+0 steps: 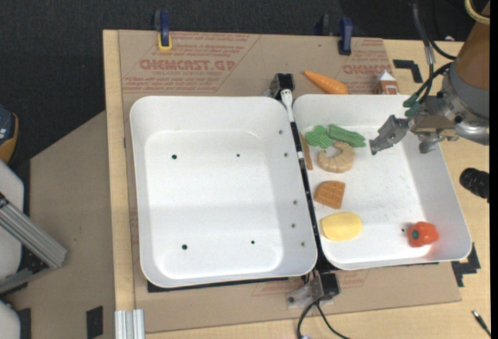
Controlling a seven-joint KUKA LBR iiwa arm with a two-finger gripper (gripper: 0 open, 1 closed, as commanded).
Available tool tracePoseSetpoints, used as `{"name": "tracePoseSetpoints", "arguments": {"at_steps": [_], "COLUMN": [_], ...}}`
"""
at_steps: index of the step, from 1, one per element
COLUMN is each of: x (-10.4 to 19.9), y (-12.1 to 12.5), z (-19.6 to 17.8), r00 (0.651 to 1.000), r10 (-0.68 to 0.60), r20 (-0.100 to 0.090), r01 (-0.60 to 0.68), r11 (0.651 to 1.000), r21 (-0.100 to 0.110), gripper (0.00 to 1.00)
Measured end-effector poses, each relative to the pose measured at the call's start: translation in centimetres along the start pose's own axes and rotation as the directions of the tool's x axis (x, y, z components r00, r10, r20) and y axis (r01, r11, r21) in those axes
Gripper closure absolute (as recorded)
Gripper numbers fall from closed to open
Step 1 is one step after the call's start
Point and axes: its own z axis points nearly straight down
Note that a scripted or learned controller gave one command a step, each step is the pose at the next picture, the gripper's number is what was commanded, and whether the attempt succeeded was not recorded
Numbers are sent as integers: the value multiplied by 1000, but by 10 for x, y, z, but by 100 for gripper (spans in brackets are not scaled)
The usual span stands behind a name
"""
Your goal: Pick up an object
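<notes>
End effector (405, 134) beside green toy (336, 135)

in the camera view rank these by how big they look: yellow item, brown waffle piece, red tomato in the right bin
1. yellow item, largest
2. brown waffle piece, a little smaller
3. red tomato, smallest

All lie in the right bin, similarly near the camera.

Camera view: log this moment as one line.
end effector over right bin | holding nothing | green toy, tan round, yellow piece untouched

my two bins (210, 267) look smooth, semi-gloss white plastic; the bench board (124, 73) beneath is matt brown cardboard-like sheet.
</notes>
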Motion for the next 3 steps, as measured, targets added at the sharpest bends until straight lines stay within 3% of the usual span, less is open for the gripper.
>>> {"name": "tracePoseSetpoints", "arguments": {"at_steps": [1, 2, 3], "x": [12, 10, 16], "y": [25, 27, 45], "z": [194, 175, 2], "r00": [1000, 1000, 1000], "r10": [-1, 2, -3], "r20": [-3, 0, 3], "r01": [1, -2, 3], "r11": [1000, 1000, 1000], "r21": [11, -2, -18], "gripper": [0, 100, 100]}}
